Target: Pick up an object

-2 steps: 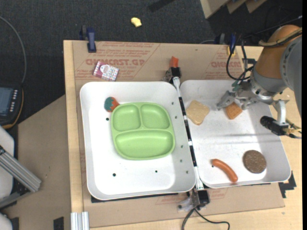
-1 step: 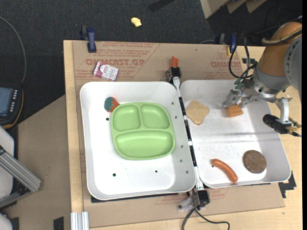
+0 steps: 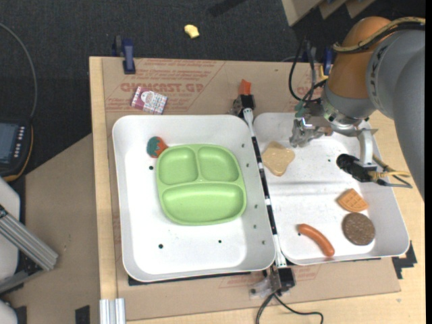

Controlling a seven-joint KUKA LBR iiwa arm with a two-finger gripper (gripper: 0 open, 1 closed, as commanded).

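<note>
— Sausage came nearest, an orange-red toy one by the front rim of the right bin. Was anything lifted off the bin floor?
— Nothing I could see. Just right of it lay a brown round biscuit, and beyond that an orange waffle piece. All three rested flat on the white.
— And the tan bread-shaped piece?
— Farther back, close to that bin's left wall, also lying flat. The hand hung just beyond it and a little to the right, apart from it as far as the slant let me judge.
— Open or closed?
— I could not tell; it was too small and dark. Nothing showed in its hold.
— The left bin?
— A green divided plate sat in the middle with a small red-and-teal thing at its far-left corner, both well apart from the hand.
— So where did the task stand?
— At the approach, by my reckoning: no grasp made, no lift. The descent, the closing and the raise were all left, with the tan piece the likeliest target.
</note>
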